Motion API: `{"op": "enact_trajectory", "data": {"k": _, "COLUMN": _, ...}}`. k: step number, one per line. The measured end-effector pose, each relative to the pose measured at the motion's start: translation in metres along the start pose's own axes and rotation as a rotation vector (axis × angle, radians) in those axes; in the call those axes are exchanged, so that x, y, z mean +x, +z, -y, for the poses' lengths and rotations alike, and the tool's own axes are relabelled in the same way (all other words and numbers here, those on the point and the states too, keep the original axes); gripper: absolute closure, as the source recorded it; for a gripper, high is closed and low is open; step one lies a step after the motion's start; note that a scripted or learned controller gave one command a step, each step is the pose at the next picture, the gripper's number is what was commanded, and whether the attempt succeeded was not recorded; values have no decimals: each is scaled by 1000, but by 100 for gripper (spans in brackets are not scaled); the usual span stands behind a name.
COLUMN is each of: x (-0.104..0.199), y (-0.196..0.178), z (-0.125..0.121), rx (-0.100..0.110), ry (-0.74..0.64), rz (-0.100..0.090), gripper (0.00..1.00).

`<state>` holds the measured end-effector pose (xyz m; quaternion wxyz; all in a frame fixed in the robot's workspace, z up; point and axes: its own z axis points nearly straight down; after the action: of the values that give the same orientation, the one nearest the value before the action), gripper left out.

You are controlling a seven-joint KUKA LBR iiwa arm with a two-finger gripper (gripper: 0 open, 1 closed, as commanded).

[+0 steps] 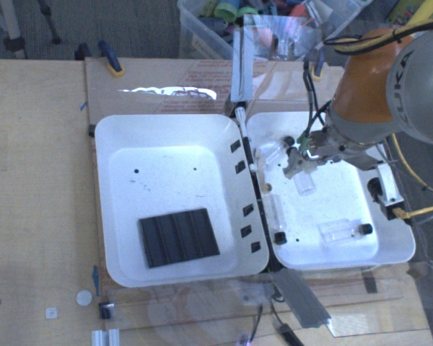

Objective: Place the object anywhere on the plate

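Two shallow white bins on the tabletop [36, 193], side by side. Left white bin [130, 139] has 1 flat dark ribbed rectangular plate [179, 237] in its lower half, w/ its long axis running left-right and slightly tilted, right end a bit higher. Apart from that just a couple of tiny dark specks on the bin floor.

Right white bin [390, 251] has 2 clear plastic things I can count: 1 small clear vial-like object with a black cap [344, 231] lying flat near the lower right, long axis roughly left-right, black cap pointing right; and 1 small clear plastic piece [304, 184] right under the pincer [301, 163]. Another glassy bit near the upper left of that bin is too blurry to call.

The grey arm w/ orange band [372, 85] comes in from the right, pincer low over the upper-middle of the right bin. Can't tell if the pincer is open or closed, or whether the clear piece is touching it. Nothing sits on the plate.
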<state>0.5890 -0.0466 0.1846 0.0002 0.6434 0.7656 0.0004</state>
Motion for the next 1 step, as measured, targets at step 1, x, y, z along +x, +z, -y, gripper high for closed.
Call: {"op": "enact_trajectory", "data": {"k": 1, "x": 69, "y": -15, "z": 21, "rx": 5, "ry": 115, "rz": -2, "gripper": 100}}
